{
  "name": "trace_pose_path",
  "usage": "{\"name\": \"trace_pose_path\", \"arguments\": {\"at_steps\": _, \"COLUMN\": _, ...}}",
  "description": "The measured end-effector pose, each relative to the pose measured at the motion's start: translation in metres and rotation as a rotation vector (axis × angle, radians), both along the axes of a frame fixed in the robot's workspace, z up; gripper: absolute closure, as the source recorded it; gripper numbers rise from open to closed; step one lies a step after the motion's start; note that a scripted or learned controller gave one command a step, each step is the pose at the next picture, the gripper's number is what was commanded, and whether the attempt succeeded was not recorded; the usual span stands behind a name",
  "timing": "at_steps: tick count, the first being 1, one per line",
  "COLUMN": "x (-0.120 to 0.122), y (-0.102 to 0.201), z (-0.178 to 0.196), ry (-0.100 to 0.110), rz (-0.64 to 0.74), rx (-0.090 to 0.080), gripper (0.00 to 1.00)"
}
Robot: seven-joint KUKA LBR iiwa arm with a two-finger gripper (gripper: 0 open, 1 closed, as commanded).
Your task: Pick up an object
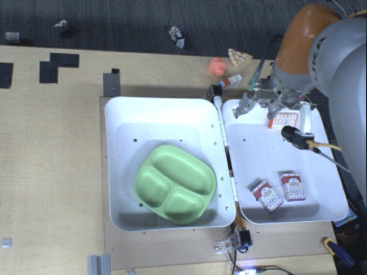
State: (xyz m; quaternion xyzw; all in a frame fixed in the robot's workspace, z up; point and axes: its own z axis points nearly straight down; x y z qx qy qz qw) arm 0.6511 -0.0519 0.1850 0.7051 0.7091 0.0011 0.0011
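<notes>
green divided plate (175, 182) in left bin (123, 113); two small red packs (267, 195) in right bin (321, 211).

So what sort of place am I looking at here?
Most likely a robotics lab bench set up for pick trials: two white bins side by side on a wooden bench, a green tray in one, small red-and-white packets in the other, and loose cables at the front edge.
</notes>
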Motion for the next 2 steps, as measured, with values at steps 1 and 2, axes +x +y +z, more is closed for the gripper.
{"name": "trace_pose_path", "arguments": {"at_steps": 1, "x": -0.063, "y": -0.049, "z": -0.096, "ry": 0.001, "rz": -0.003, "rx": -0.001, "gripper": 0.00}}
{"name": "trace_pose_path", "arguments": {"at_steps": 2, "x": -0.134, "y": -0.054, "z": -0.098, "ry": -0.007, "rz": -0.005, "rx": -0.002, "gripper": 0.00}}
